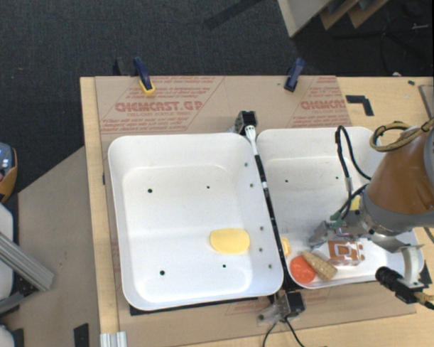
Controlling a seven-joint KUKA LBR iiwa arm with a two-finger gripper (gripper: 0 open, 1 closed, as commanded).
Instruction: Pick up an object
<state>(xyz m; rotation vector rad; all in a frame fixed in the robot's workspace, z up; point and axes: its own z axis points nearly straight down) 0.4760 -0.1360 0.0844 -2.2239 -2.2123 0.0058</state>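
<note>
Pincer (331, 238) above glossy white bin (301, 148)

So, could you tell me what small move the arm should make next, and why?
Probably a short, straight descent. The pincer hovers low over the near corner of the right bin, above the cluster of a tan piece and an orange-red object. Nothing is visibly held, and the yellow object lies farther off in the left bin.
</note>
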